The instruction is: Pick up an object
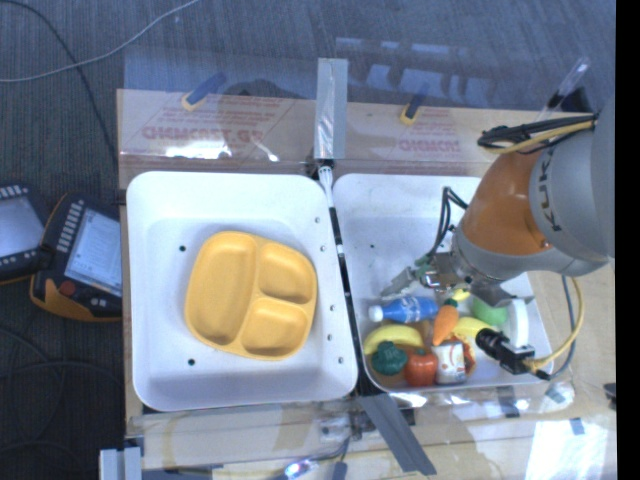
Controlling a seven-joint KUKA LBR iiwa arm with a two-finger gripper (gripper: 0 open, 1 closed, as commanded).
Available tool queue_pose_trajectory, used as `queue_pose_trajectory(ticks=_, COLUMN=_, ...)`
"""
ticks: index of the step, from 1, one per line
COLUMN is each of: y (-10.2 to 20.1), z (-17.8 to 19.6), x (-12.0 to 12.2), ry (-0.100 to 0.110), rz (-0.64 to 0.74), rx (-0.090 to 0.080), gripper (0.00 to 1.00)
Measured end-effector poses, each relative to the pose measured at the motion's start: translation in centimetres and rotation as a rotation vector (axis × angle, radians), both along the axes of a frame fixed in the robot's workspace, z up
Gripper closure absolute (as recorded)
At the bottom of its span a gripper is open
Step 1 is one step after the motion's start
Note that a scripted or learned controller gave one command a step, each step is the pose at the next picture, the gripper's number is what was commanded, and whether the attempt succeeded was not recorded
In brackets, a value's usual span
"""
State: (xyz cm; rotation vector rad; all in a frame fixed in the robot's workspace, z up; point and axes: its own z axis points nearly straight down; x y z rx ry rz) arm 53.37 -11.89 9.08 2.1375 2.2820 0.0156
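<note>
Camera view from above: toys heaped in near corner of right bin (400,213), blue bottle (408,311) on its side beside banana (392,337); hand (447,286) lowered over heap, likely seeking a grip; open or closed, cannot tell; yellow tray (251,293) alone in left bin (160,218).

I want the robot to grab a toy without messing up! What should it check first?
1. Toys to grab: ok, a heap lies in the right bin, with a blue bottle, banana and carrot.
2. Gripper above the heap: ok.
3. Fingers open: cannot tell.
4. Toy already held: cannot tell.
5. One toy standing apart: not ok, they touch.
6. Yellow tray out of the way: ok, left bin.
</note>
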Motion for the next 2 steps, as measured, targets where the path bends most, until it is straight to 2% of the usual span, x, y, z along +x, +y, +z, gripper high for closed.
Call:
queue_pose_trajectory(ticks=1, y=2.12, z=0.07, x=-4.19, ry=-0.010, rz=-0.152, rx=-0.001, gripper=0.00)
queue_pose_trajectory(ticks=2, y=2.19, z=0.97, x=-4.11, ry=-0.009, rz=-0.152, rx=0.001, gripper=1.00)
